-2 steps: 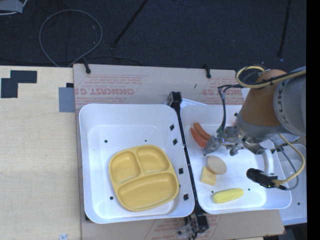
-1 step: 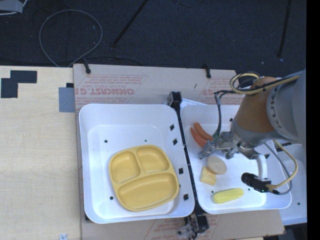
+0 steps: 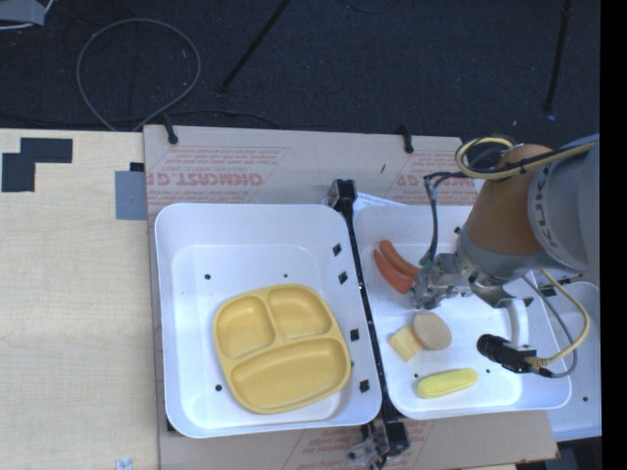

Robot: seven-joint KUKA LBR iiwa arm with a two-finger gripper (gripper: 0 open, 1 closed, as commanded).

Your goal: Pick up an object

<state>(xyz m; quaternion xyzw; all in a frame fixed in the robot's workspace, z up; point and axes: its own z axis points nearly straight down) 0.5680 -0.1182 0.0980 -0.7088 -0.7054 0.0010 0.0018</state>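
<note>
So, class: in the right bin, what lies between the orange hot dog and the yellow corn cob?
In the camera view, between the hot dog and the corn cob lie a tan round piece and a pale yellow block, side by side.

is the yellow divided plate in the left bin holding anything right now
Empty. All three compartments of the yellow divided plate show bare; the food items lie in the right bin.

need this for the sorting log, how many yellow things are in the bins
3: the divided yellow tray in the left bin, the corn cob near the right bin's front edge, and a pale yellow block beside the tan disc.
</note>
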